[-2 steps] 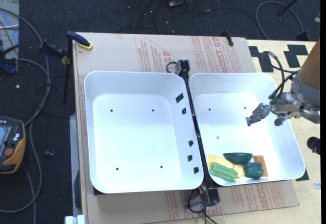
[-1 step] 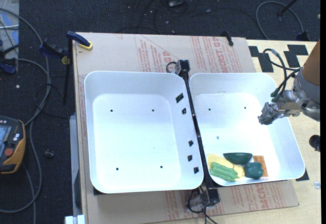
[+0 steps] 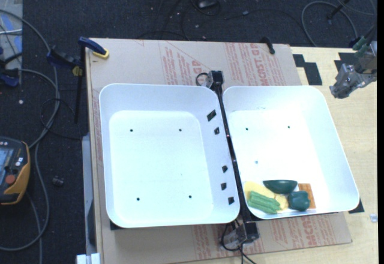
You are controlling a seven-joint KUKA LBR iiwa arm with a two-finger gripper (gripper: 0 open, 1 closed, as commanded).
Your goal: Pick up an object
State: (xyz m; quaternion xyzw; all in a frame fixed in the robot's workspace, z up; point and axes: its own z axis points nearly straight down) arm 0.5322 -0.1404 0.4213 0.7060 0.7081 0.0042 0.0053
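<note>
We see the hand (image 3: 349, 81) at far right, off the bins, over the tabletop (image 3: 180, 59); can't tell its state. Objects sit in the right bin's (image 3: 312, 107) near corner: dark green bowl (image 3: 280, 185), green ridged piece (image 3: 264, 202), teal lump (image 3: 299, 200), all close together.

Two bins side by side on the bench (image 3: 150, 59). Left bin (image 3: 108, 155); right bin (image 3: 324, 131) holds a cluster of objects (image 3: 279, 194) at its 6 o'clock edge.

Gripper parked beyond the right bin

The gripper (image 3: 347, 81) hung outside the right bin (image 3: 336, 137); well below it and inward, a dark green bowl (image 3: 280, 185), green ridged piece (image 3: 264, 202) and teal lump (image 3: 299, 200) clustered together.
</note>
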